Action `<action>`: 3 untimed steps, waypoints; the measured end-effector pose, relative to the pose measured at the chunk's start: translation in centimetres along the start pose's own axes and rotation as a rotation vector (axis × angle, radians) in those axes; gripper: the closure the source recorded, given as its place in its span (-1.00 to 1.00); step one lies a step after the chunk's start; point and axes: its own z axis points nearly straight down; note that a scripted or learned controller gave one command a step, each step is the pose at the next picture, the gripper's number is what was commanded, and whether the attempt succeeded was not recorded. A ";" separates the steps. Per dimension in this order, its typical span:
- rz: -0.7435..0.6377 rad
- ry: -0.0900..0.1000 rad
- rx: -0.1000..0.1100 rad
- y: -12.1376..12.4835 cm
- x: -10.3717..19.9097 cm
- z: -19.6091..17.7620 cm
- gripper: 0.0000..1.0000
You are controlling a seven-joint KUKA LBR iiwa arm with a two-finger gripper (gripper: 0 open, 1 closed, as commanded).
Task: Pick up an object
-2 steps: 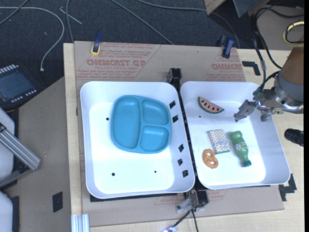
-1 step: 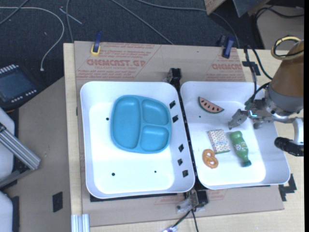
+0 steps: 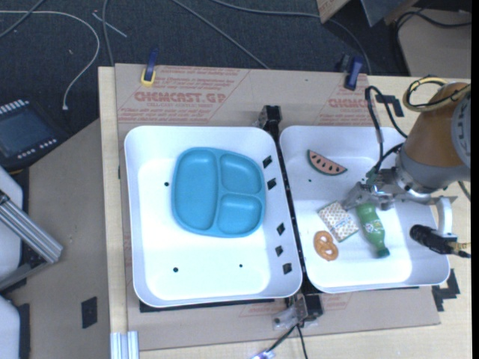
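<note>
The right bin (image 3: pixel 389 274) holds a green bottle (image 3: pixel 373 232) lying on its side, a small patterned packet (image 3: pixel 337 220), a brown pretzel (image 3: pixel 325 245) and a watermelon slice (image 3: pixel 327 162). My gripper (image 3: pixel 370 195) is low in this bin, right at the upper end of the green bottle and just right of the packet. The grey wrist and the orange band above it rise to the right of the gripper. Whether the bottle is held is not visible from this angle.
A blue divided plate (image 3: pixel 218 191) lies in the left bin (image 3: pixel 142 223). A black divider with clips runs between the two bins (image 3: pixel 281 200). Cables hang beside the arm at the right bin's far right.
</note>
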 end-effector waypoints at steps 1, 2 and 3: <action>0.000 -0.002 -0.007 0.2 0.0 -1.4 1.00; -0.001 -0.004 -0.010 0.2 0.7 -6.1 1.00; -0.001 -0.005 -0.011 0.6 0.4 -10.5 1.00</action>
